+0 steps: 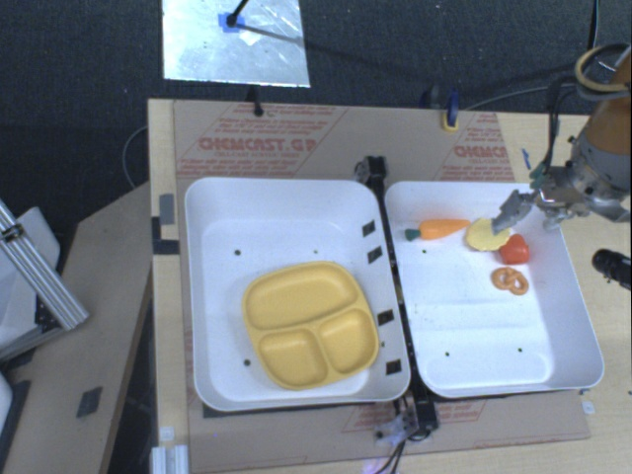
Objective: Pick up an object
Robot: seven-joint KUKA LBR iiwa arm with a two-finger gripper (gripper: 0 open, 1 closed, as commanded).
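Observation:
Several small toy foods lie at the back of the right bin [568,363]. An orange carrot [441,229] is on the left, with a pale yellow slice [485,235] beside it. To the right sit a red piece [513,251] and, just in front of it, a pretzel [510,281]. My gripper [530,213] hangs over the bin's back right corner, open. One fingertip is just above the yellow slice's far edge, and nothing sits between the fingers.
The left bin [212,265] holds a yellow divided plate [311,324]. A black divider [387,284] runs between the bins. A silver sheet [234,28] lies behind the bench.

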